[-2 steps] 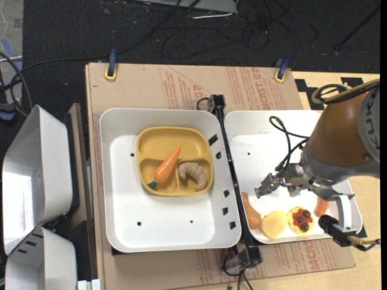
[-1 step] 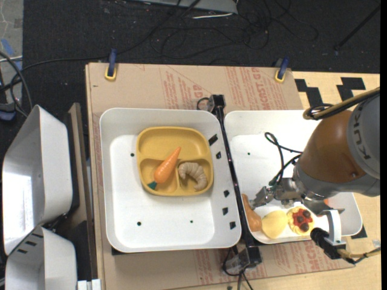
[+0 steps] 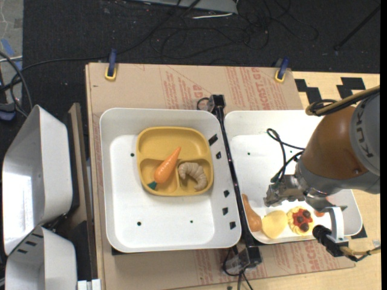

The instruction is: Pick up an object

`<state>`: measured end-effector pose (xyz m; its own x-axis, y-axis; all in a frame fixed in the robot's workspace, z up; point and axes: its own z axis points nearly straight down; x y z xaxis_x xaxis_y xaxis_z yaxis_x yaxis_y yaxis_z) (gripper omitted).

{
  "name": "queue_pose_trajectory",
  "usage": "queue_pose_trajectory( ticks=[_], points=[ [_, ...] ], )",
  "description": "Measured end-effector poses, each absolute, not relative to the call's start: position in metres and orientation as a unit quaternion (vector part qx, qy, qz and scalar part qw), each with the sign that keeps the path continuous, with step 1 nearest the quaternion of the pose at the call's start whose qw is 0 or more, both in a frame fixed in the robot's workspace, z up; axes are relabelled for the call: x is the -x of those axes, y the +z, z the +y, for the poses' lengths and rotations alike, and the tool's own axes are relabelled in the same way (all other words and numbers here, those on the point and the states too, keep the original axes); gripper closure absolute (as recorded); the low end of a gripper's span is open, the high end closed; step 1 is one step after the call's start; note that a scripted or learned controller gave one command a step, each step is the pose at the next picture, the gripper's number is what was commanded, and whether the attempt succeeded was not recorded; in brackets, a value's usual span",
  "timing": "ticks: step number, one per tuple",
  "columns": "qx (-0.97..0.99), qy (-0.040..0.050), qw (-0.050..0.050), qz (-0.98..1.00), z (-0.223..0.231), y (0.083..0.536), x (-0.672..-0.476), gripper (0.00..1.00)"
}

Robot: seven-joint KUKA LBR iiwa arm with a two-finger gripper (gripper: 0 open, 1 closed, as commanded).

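My gripper (image 3: 280, 194) hangs low over the front part of the right bin (image 3: 254, 128), under the grey and orange arm (image 3: 338, 153) that reaches in from the right. Just below it lie three toy foods against the bin's front wall: an orange-brown drumstick-like piece (image 3: 251, 215), a pale yellow rounded piece (image 3: 274, 224) and a yellow tart with red berries (image 3: 300, 219). The gripper stands above and slightly apart from the pale yellow piece. Nothing is visibly held.
The left bin (image 3: 121, 222) carries a yellow divided plate (image 3: 148, 144) with a toy carrot (image 3: 167, 165) and a beige shrimp (image 3: 193, 174). A black cable (image 3: 279, 142) loops over the right bin's back half. White boxes (image 3: 33, 168) stand off the bench to the left.
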<state>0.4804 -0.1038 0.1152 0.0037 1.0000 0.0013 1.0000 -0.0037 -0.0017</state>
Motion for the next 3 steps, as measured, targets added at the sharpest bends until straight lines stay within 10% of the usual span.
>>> queue_pose_trajectory(
  ticks=[3],
  points=[
    [0.706, -0.0003, -0.001, -0.708, -0.100, 0.232, -0.489, 1.00]
  ],
)
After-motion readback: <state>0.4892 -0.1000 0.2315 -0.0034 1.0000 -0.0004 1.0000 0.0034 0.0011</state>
